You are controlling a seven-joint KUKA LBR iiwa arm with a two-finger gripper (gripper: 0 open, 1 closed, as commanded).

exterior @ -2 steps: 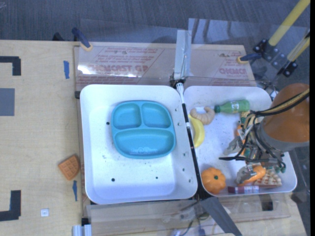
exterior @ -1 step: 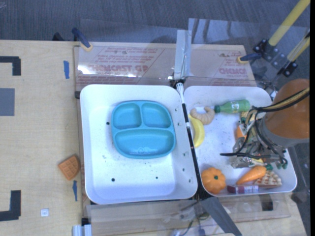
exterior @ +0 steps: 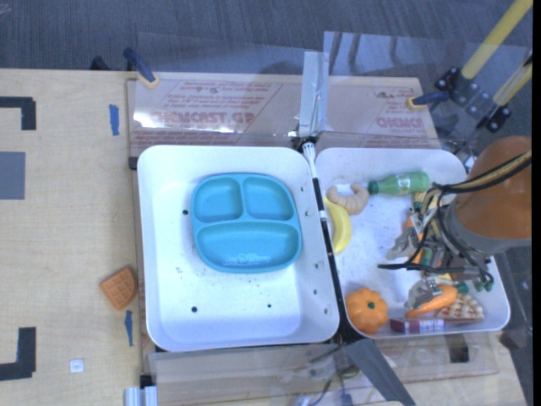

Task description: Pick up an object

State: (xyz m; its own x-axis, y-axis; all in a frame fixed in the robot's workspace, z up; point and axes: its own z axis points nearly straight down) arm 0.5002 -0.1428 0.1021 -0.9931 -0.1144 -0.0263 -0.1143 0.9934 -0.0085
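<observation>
The right bin [exterior: 372, 252] holds several toy foods. A green bottle [exterior: 397, 183] lies near its back wall, with a tan curled piece [exterior: 349, 199] and a yellow banana [exterior: 340, 227] by the left wall. An orange pumpkin [exterior: 368, 309] sits at the front. My gripper [exterior: 425, 284] hangs low over the right bin's front right part, wrapped in cables under the arm's orange band [exterior: 500, 197]. Right below it lie an orange carrot [exterior: 439, 301] and a waffle-like piece [exterior: 463, 311]. The arm hides what lies beneath it.
A blue divided plate [exterior: 246, 222] rests in the left bin [exterior: 169, 294]. A small brown waffle block [exterior: 119, 287] lies on the bench left of the bins. A metal divider [exterior: 314, 100] stands behind them, and yellow rods [exterior: 504, 25] cross the top right.
</observation>
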